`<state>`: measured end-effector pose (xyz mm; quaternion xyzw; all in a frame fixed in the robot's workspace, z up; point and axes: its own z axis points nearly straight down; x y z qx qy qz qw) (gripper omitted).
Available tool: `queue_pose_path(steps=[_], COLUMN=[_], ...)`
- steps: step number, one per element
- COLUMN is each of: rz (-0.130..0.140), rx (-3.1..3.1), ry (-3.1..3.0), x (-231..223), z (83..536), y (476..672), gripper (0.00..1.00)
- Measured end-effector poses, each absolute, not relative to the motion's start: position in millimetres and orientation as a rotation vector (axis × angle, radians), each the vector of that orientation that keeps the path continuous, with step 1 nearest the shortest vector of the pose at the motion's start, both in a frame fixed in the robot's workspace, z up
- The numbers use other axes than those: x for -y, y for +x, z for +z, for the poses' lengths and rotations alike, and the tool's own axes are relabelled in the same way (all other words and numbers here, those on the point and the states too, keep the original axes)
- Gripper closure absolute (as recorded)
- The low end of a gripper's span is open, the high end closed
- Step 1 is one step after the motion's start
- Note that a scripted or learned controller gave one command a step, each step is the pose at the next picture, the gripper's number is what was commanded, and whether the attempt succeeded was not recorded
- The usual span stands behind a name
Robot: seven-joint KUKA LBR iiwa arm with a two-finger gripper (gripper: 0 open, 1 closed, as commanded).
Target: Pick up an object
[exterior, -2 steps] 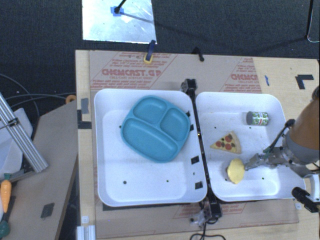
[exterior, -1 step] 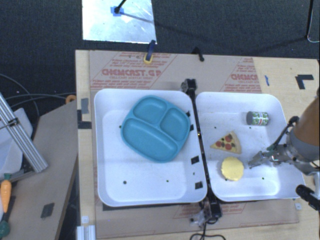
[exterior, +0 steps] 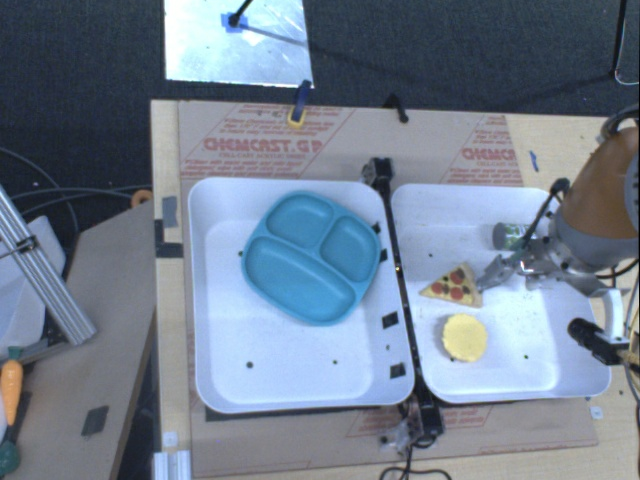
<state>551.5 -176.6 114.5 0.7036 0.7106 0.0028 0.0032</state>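
Though small, triangular pizza slice [exterior: 453, 286]

Fixed overhead camera looks slantwise onto both bins [exterior: 300, 393].

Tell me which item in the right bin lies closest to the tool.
The triangular pizza-slice toy: it sits just beside the tool, whereas the round yellow disc lies farther toward the bin's front.
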Motion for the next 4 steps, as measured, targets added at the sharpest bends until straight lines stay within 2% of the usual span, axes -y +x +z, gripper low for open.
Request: queue_pose_path(steps=[1, 2, 3, 4], rz=[0.007, 0.021, 0.008, 0.008], rx=[-2.227, -2.229, -2.226, -2.234], ry=[2.206, 2.200, 2.211, 2.209], x=[118, 42, 32, -49], z=[86, 192, 185, 185], y=[585.9, 621.4, 671.1, 668.9], gripper=[0.00, 0.00, 0.00, 0.00])
